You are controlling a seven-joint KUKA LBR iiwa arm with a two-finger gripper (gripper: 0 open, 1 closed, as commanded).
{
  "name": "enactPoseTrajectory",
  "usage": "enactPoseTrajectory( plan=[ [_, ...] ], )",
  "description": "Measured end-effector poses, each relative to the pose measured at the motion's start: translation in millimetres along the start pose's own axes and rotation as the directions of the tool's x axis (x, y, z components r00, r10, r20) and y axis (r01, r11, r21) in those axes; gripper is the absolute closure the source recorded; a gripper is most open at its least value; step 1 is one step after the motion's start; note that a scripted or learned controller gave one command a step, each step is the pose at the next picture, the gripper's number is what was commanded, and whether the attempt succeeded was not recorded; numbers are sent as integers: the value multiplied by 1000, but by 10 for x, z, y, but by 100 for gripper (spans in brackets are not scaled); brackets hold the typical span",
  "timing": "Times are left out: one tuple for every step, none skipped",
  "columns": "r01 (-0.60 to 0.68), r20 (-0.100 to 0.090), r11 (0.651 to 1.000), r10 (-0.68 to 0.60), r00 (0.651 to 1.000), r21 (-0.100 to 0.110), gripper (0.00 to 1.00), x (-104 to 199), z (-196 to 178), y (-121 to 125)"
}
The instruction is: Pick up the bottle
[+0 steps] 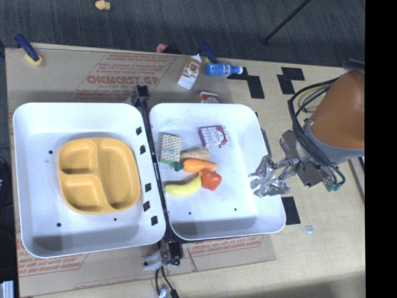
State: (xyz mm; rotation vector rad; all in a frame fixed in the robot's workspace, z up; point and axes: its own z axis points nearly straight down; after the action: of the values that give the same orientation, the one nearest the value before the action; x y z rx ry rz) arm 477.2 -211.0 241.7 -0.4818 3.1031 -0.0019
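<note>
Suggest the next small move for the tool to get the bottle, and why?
Probably lift clear and travel toward the view's top edge. The tool sits over the right bin's right rim, while the bottle lies on the bench behind that bin, outside both bins and beside a small carton. Nothing is between its fingers.
</note>
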Motion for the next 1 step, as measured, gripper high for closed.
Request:
enactPoseTrajectory(
  plan=[
    [17, -2, 1000, -17, 1000, -2, 100, -80, 95, -24]
  ],
)
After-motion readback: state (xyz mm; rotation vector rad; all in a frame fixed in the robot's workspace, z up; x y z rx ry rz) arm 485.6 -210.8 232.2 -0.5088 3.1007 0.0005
